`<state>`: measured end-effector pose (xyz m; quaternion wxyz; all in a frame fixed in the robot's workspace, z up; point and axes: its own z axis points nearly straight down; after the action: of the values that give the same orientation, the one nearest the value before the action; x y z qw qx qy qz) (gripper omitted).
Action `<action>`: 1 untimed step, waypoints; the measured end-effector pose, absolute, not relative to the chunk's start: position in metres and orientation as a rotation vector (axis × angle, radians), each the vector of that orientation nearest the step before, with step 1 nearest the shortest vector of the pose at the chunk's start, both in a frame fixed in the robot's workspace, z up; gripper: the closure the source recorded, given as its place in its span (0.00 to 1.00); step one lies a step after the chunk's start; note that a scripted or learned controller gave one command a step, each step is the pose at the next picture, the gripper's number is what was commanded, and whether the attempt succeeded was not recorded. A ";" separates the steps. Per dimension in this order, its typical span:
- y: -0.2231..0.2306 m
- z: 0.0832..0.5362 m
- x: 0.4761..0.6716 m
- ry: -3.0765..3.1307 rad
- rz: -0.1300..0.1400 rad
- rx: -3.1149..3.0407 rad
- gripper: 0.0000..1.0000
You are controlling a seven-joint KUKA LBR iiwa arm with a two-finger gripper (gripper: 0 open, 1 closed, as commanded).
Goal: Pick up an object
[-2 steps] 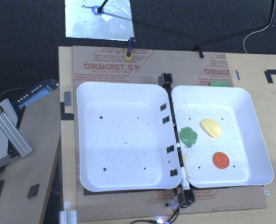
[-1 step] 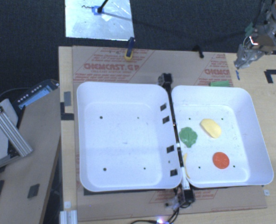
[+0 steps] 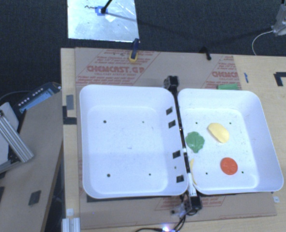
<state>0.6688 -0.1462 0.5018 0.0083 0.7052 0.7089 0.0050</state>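
**A:** What is there to pick from?

**B:** Three small things, all in the right bin [image 3: 259,110]. A yellow oval piece [image 3: 218,132] lies toward the middle, a green leafy-shaped piece [image 3: 195,141] sits left of it close to the wall shared with the left bin [image 3: 128,95], and an orange-red round piece [image 3: 229,166] lies nearer, well apart from both.

**A:** How would they handle?

**B:** I judge them to be light toy food, probably plastic or rubber, so weight is no worry. The smooth rounded skins look slippery, and the yellow one may roll out of a pinch.

**A:** Where would you take hold?

**B:** Across the short width of the yellow oval, fingers squarely over its middle. The orange one lies in open floor, so it has the best clearance. The green one is flat and hugs the wall, the hardest of the three.

**A:** And the hand?

**B:** I cannot tell its state.
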 end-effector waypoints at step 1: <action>-0.176 0.538 0.668 2.217 0.005 2.216 1.00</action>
<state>0.6683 -0.1757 0.5383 0.0036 0.7070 0.7072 0.0017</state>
